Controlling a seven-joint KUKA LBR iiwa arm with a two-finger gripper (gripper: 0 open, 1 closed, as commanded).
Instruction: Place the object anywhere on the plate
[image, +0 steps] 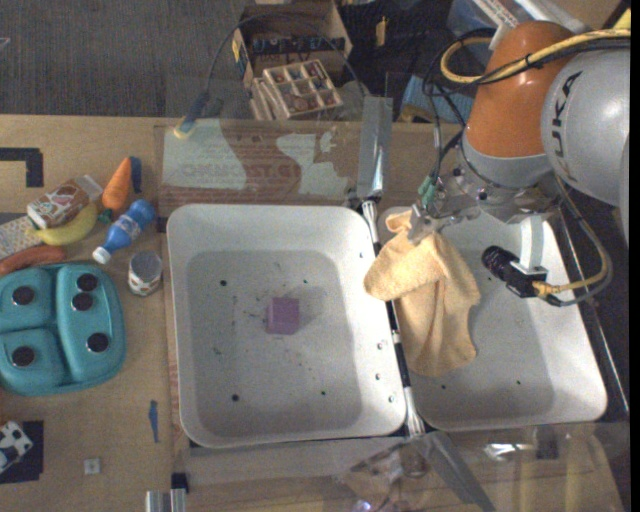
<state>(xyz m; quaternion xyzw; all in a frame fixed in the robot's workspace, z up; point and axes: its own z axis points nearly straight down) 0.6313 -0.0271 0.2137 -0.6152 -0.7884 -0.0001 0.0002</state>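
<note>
Fingers of gripper (418, 226) pinched shut on top corner of yellow cloth (428, 300), lifted, draping over rim between bins. Cloth hangs toward 6 o'clock from fingers (long axis vertical). Teal plate (60, 325) lies far off at 9 o'clock, beyond left bin (190, 330).

The arm (585, 120) is showing a smooth grey shell with dark lettering running along its side. An orange band (515, 95) is wrapping the rounded section above the wrist. Yellow and black cables (480, 55) are looping around that band. A small black fitting (505, 268) is trailing 1 yellow-tipped cable. The end effector (425, 215) is looking metallic, with green wiring showing.
</note>
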